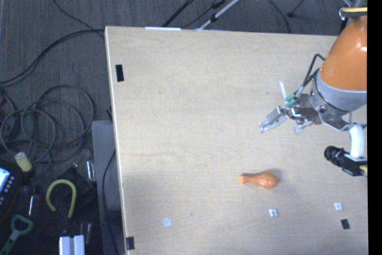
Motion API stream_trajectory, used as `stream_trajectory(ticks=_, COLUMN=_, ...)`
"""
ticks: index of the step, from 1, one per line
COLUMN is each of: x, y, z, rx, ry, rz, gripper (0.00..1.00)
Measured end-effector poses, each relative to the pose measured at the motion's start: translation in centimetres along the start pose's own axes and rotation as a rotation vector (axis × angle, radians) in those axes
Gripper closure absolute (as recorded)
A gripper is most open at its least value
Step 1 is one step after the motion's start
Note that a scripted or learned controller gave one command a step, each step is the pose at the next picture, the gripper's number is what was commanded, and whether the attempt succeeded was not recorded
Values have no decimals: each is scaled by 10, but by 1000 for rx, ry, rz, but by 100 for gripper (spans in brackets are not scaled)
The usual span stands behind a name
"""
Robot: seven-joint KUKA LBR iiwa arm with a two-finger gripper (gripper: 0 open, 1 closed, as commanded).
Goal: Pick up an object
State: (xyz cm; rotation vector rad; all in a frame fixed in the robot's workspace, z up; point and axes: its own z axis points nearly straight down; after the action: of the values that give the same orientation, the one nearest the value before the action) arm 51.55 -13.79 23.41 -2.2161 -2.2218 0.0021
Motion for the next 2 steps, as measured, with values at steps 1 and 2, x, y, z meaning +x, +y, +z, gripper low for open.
stream_trajectory(ticks=1, x=-42, y=17, z=5, rx=-1, ry=-1, rz=156, gripper=0)
stream_trajectory(ticks=2, x=-79, y=51, z=-3, rx=-1, ry=-1, rz=106, gripper=0)
